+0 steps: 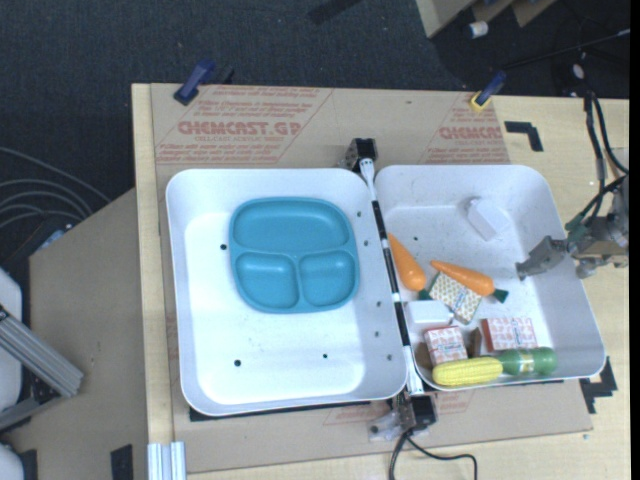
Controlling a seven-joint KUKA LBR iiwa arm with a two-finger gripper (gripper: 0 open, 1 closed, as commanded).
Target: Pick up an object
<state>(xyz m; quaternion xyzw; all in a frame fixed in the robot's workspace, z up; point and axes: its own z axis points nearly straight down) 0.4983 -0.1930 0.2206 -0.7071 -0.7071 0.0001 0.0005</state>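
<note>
Corn cob [466, 372] lengthwise left-right, seemingly

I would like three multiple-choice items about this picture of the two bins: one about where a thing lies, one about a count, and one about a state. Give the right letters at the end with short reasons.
1. Where does the blue divided plate lie?
A. in the left bin
B. in the right bin
C. on the cardboard outside the bins

2. How many toy carrots are in the right bin?
A. none
B. two
C. four

3. What is the state of the gripper?
A. it holds the corn cob
B. it grips the plate
C. it is at the right bin's right side, with no object seen between its fingers

Answers:
1 A, the plate sits in the upper part of the left bin.
2 B, one carrot lies by the divider and another carrot beside it.
3 C, the corn lies at the bin's lower edge, apart from the gripper.
</note>
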